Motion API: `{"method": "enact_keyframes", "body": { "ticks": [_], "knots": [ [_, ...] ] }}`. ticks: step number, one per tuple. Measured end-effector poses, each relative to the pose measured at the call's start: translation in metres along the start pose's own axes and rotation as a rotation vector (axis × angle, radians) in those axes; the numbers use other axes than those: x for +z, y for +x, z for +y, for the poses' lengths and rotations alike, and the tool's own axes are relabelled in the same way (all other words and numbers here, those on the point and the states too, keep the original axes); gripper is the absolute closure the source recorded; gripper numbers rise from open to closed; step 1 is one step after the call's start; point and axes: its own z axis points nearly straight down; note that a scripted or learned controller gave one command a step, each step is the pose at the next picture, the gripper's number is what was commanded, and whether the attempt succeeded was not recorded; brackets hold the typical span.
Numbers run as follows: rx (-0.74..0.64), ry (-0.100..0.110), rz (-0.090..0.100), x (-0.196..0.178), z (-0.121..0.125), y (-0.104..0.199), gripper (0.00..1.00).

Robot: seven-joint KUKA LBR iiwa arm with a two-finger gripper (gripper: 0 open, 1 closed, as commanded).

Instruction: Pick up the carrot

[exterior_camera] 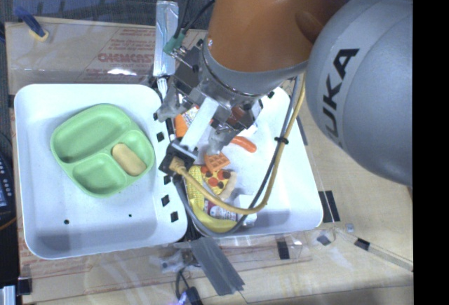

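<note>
Left bin [42, 226] holds a green divided plate [91, 130]; a tan oval piece [129, 158] lies in the plate's 4 o'clock compartment, the other two compartments bare. Right bin [298, 191] is largely covered by the arm [280, 9], which hangs over its centre. The gripper [210, 130] is low inside this bin; whether it is open or closed cannot be told. The carrot [244, 144] lies at the gripper's 3 o'clock, just beside it, orange, partly hidden. At 6 o'clock from the gripper sit a pizza slice [217, 172] and a yellow banana [210, 216], close together.
</note>
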Motion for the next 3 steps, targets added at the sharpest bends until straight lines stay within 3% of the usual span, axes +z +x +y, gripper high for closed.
{"method": "enact_keyframes", "body": {
  "ticks": [1, 2, 3],
  "knots": [
    [-0.130, -0.004, 0.007, -0.029, 0.082, -0.057, 0.00],
    [-0.043, 0.000, 0.001, 0.060, 0.022, -0.023, 0.00],
    [-0.104, -0.001, 0.002, 0.131, 0.066, -0.072, 0.00]
  ]
}}
